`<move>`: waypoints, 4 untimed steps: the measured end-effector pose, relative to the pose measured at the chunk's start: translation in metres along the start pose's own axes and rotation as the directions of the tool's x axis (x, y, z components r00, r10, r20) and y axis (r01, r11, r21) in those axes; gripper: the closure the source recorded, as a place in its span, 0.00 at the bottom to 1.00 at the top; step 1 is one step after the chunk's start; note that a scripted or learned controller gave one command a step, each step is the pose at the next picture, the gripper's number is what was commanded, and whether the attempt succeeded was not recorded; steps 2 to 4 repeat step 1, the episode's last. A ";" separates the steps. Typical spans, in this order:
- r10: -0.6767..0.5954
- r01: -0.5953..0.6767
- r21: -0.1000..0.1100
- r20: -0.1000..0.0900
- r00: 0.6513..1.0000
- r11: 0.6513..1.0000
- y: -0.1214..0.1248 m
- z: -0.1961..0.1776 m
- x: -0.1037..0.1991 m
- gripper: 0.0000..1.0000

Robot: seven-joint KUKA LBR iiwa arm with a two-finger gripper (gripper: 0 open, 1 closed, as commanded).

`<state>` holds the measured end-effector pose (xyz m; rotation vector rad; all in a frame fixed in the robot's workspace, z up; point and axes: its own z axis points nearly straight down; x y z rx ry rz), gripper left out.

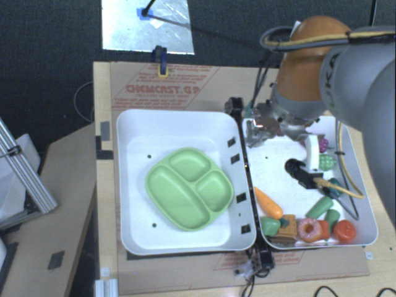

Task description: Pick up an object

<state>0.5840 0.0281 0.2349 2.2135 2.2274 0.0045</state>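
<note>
Two white bins: the left bin holds a green divided plate; the right bin's lower edge holds toy foods, including a carrot, donut and tomato. Gripper hangs at its upper left.

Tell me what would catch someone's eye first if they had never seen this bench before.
Probably the pale green divided plastic plate, lying alone in the middle of the left white bin. Next, the bulky grey arm with its orange band reaching in from the right, over the top of the right white bin. Then the bright toy foods crowded along that bin's near edge: an orange carrot, a pink-frosted doughnut and a red tomato.
</note>
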 end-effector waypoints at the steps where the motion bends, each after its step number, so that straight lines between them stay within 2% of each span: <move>1: 0.006 -0.006 0.003 0.002 1.000 1.000 0.002 0.020 -0.006 1.00; 4: 0.006 -0.006 0.003 0.002 1.000 1.000 0.002 0.020 -0.006 1.00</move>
